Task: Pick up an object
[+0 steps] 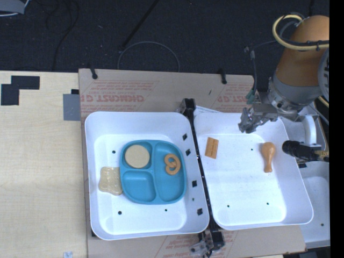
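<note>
My gripper point(248, 123) hangs over the far edge of the right bin point(290, 211), with nothing seen between its fingers. In that bin lie a tan drumstick-shaped piece point(268, 156) near the right wall and a small orange-brown block point(212, 148) at the left. The drumstick piece is below and to the right of the gripper. The left bin point(102, 219) bears a blue divided plate point(152, 171) with a round tan cookie point(137, 156) and a pretzel point(172, 164) on it. A pale bread-like piece point(110, 180) rests against the plate's left side.
A black divider point(194, 160) runs between the two bins. Cardboard point(140, 93) lies under them, with a pale wooden benchtop point(37, 165) to the left. The arm's orange band point(307, 50) rises at the upper right.
</note>
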Controlling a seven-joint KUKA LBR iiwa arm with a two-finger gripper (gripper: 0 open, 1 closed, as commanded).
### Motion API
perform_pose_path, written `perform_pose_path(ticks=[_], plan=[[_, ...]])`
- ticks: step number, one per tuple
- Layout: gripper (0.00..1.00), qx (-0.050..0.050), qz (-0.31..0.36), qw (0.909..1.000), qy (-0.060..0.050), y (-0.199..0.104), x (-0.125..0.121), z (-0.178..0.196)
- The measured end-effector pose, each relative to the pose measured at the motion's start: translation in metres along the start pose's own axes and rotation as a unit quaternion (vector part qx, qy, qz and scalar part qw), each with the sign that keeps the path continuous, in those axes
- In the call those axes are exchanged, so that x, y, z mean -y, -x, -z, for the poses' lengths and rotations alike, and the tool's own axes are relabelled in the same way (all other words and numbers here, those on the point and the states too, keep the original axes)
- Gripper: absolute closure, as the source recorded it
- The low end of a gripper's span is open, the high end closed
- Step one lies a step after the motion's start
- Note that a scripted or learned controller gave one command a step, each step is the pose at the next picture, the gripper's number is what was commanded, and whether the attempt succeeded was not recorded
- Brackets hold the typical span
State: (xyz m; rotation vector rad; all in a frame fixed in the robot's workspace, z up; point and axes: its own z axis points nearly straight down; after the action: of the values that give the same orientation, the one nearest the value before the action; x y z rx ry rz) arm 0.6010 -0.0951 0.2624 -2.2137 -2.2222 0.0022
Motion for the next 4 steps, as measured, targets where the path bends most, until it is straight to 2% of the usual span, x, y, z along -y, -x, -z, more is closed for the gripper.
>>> perform_pose_path(ticks=[1,2,3,4], plan=[[1.0,0.0,0.0,1.0,0.0,-0.05,0.008,0.002],[1.0,0.0,0.0,1.0,0.0,-0.098,0.026,0.004],[1.0,0.0,0.0,1.0,-0.001,-0.155,0.032,-0.007],[1.0,0.001,0.0,1.0,-0.001,-0.205,0.05,-0.028]])
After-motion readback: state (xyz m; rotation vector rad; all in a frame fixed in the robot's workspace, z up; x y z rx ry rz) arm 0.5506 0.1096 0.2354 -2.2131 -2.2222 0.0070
